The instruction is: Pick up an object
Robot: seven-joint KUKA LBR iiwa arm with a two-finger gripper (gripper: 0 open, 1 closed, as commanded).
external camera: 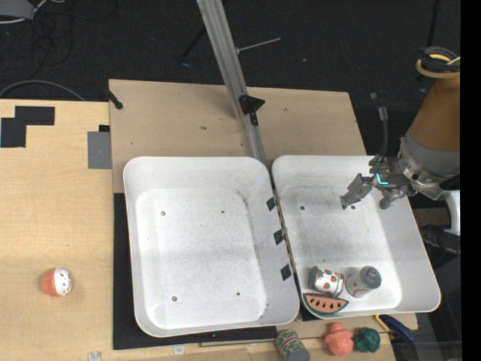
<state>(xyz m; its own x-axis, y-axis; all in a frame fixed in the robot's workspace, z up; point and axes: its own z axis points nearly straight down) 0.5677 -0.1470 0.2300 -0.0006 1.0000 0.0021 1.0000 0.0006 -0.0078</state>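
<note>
Camera view, looking down on both bins. Over the upper part of the right bin (421,277): gripper (370,192), reaching in from the right, fingers spread apart with nothing between them, well above the bin floor by the look of it.

Along the near wall of that same bin, clustered: small red-and-white cup (328,281), grey cylinder (365,279) just beside it, watermelon slice (326,304) lying flat against the rim, long axis running along the wall. All three well apart from the gripper, toward the view's bottom and slightly left of the fingertips.

Likely needed: travel down the bin toward the near wall, then descent. Closest candidate probably the grey cylinder, most directly below the fingers in the view. Crowding against the wall and against each other a probable snag for spread fingers.

Left bin (143,201): bare floor. Off the bins: red ball (56,282) on the wooden bench at far left, small toys (340,339) beyond the near rim.
</note>
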